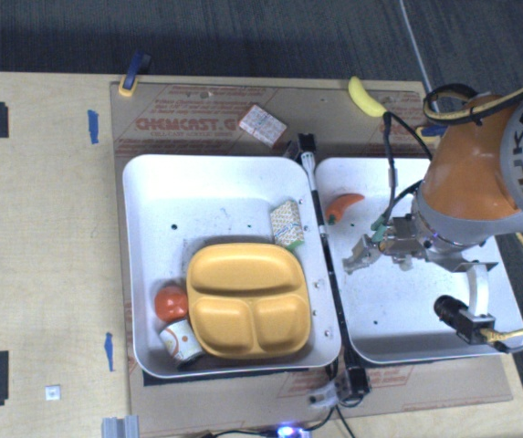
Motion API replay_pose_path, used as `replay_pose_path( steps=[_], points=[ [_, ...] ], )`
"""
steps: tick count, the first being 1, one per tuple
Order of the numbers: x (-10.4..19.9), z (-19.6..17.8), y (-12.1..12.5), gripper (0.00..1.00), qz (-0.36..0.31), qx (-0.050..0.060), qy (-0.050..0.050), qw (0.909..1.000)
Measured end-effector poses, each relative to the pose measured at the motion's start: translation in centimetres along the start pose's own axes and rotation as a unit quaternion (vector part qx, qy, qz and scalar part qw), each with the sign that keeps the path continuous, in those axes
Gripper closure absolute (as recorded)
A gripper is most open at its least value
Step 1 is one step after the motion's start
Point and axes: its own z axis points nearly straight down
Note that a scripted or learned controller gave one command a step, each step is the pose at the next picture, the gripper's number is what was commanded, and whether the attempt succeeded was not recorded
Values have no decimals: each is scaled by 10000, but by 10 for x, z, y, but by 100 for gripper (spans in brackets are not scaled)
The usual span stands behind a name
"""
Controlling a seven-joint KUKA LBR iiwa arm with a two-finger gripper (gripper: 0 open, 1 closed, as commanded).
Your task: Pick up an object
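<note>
The grey arm with its orange band [466, 167] reaches in from the right over the right shallow white bin [425, 336]. Its jaws [360, 255] hang low over the left middle of that bin; how far apart they stand cannot be told, and nothing shows between them. A small orange carrot-shaped toy [343, 205] lies near the bin's far left corner, apart from the jaws. The left white bin [151, 208] holds a large yellow divided plastic tray [247, 299], a red ball [171, 302] touching its left edge, a small white-and-orange cup [179, 339] and a patterned packet [287, 223]. A yellow banana [366, 97] lies on the counter [42, 245] beyond the bins.
</note>
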Motion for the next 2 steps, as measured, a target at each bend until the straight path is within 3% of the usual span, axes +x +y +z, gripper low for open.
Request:
replay_pose_path(
  steps=[1,2],
  points=[
    [-77,98,81,0,-1,-30,-13,10000],
    [-56,99,74,0,-10,-8,-2,10000]
  ],
)
